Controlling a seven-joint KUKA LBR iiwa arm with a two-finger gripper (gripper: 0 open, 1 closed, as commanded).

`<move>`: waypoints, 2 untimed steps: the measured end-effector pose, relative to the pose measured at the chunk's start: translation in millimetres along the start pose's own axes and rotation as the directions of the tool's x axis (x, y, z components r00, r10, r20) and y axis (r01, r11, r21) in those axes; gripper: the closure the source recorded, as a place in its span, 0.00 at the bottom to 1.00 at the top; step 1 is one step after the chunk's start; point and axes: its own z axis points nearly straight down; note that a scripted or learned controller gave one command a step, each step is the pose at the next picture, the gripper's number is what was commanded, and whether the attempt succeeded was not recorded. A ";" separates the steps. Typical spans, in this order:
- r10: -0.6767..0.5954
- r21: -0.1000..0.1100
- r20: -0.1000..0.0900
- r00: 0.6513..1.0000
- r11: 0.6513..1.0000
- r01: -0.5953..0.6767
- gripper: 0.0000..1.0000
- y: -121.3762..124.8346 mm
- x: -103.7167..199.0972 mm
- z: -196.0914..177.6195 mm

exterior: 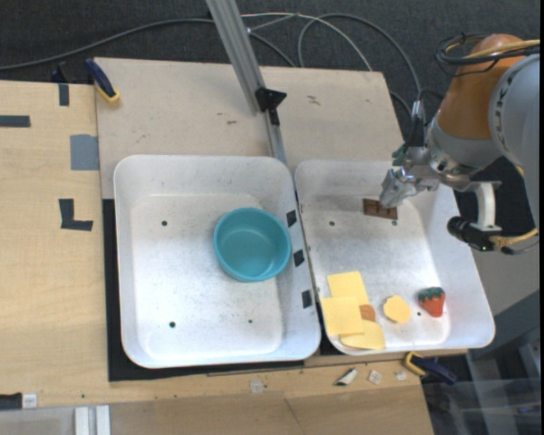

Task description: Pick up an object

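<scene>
A small brown block (374, 208) lies in the right bin (453, 270) near its far side. My gripper (393, 198) is low over the block's right end, touching or nearly touching it; I cannot see how the block sits relative to the fingers. Toward the bin's near side lie yellow cheese-like slices (346, 308), a small brown bit (368, 313), a round orange-yellow piece (397, 310) and a red strawberry-like toy (432, 301). A teal bowl (251, 243) sits upright in the left bin (145, 270).
A slanted metal pole (245, 57) rises behind the bins, with a black clamp at its base. Cables loop across the dark floor at the back. Small clips and scraps lie on the bench in front of the right bin.
</scene>
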 end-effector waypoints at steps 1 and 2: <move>0.000 -0.001 0.000 1.000 1.000 0.000 1.00 -4.5 -3.2 -61.5; -0.001 -0.001 0.000 1.000 1.000 0.001 1.00 -3.0 -3.0 -115.0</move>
